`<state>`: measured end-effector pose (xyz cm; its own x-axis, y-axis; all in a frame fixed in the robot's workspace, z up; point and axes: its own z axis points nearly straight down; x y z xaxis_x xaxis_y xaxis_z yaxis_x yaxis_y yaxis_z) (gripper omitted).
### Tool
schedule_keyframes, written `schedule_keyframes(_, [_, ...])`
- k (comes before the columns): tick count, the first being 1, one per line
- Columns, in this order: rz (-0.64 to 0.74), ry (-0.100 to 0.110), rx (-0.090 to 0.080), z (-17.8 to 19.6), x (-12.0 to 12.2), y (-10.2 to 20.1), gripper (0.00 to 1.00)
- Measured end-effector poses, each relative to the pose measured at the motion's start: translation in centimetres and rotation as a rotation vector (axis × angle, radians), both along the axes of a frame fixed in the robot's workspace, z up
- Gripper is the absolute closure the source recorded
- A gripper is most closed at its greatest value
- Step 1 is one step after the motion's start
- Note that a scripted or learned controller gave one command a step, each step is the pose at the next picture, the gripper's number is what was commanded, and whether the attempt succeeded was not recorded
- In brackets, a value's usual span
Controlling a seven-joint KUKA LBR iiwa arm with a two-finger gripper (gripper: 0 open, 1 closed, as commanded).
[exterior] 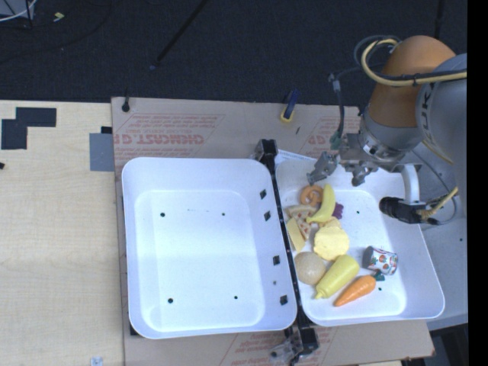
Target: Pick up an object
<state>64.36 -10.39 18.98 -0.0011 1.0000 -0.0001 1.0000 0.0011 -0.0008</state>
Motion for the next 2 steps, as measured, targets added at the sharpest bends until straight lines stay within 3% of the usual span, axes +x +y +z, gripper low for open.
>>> schedule_keyframes(1, [0.000,0.003,-0.001,-10.7,-1.3,0.4,0.00])
schedule_keyframes(2, [-0.001,-0.011,-0.003,1.4,0.3,-1.5,0.00])
